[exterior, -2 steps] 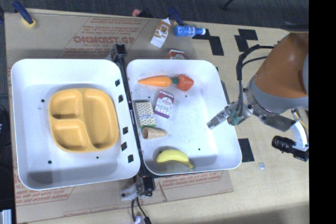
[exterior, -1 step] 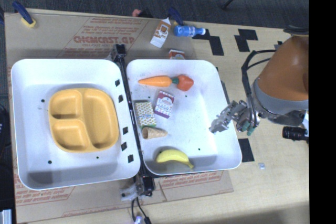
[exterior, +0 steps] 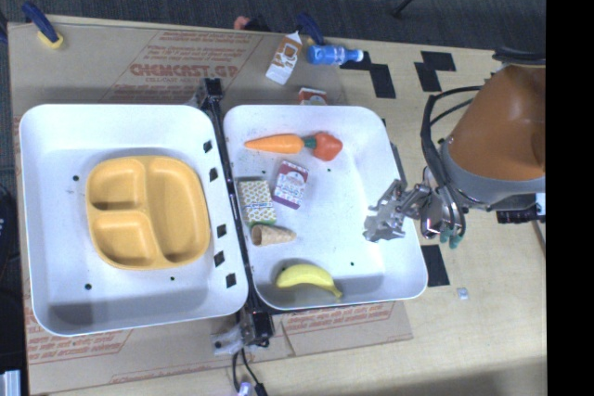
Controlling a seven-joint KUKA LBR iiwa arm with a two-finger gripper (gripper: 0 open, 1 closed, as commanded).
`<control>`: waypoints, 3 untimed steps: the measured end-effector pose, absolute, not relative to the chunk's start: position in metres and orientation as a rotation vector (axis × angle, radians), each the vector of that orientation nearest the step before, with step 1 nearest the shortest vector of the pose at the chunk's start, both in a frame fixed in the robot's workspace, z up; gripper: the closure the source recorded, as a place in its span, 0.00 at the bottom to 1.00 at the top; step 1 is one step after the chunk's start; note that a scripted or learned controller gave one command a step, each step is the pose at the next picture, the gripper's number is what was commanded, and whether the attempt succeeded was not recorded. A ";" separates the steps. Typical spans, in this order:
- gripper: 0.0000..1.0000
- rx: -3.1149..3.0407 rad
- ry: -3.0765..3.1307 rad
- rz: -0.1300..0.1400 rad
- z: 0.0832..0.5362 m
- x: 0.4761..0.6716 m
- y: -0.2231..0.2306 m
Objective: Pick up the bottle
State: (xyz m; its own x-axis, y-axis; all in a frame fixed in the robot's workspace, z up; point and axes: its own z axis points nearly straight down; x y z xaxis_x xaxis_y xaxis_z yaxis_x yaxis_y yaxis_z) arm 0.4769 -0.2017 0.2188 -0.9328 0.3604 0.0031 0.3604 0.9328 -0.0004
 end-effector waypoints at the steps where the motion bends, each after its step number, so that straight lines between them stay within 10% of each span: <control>1: 1.00 -0.193 -3.132 -0.001 0.191 0.477 -0.211; 3: 1.00 0.442 -3.111 0.001 0.220 0.486 -0.211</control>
